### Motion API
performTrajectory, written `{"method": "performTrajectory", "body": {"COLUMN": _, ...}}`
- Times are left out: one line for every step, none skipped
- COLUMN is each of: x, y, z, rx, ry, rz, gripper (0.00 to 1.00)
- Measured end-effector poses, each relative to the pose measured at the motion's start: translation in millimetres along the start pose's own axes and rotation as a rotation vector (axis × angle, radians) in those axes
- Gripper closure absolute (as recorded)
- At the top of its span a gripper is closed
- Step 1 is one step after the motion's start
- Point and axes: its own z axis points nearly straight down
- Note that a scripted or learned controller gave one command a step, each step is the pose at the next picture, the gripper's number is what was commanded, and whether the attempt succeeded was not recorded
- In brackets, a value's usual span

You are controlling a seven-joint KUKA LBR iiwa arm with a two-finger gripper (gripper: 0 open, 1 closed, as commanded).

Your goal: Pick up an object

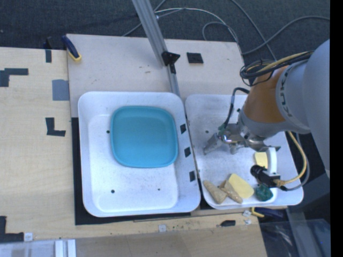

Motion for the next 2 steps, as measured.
{"method": "performTrajectory", "body": {"x": 0, "y": 1, "z": 13, "rx": -0.008, "ry": -0.001, "rz": 0.000, "gripper": 0.00}}
{"method": "performTrajectory", "body": {"x": -1, "y": 1, "z": 2, "rx": -0.009, "ry": -0.003, "rz": 0.001, "gripper": 1.00}}
